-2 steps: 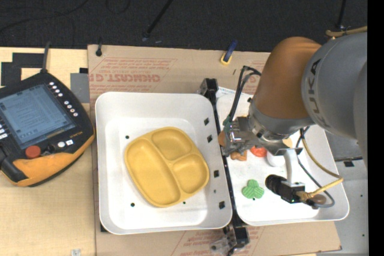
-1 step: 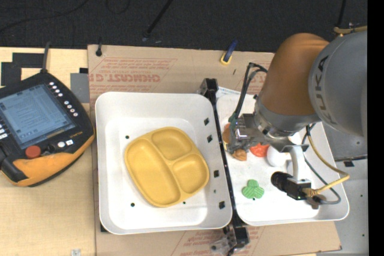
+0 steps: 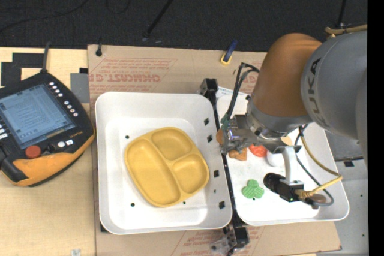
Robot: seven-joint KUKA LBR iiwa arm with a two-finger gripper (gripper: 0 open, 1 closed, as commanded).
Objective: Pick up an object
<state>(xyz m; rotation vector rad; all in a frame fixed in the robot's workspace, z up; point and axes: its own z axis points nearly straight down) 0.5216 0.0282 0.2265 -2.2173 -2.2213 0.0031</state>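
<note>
My gripper (image 3: 232,136) hangs low over the left side of the right bin (image 3: 336,208), close to the wall between the two bins. Right below it lies a small brown object (image 3: 239,155), partly hidden by the gripper. A red object (image 3: 258,151) rests just right of the brown one, and a white piece (image 3: 275,159) lies beside that. Nearer the front of the same bin sits a green leafy toy (image 3: 253,190). The arm's bulk hides the back of this bin.
The left bin (image 3: 114,129) holds a yellow divided plate (image 3: 166,165). A teach pendant (image 3: 37,124) lies on the bench at the far left. Both bins sit on a cardboard sheet (image 3: 150,72).
</note>
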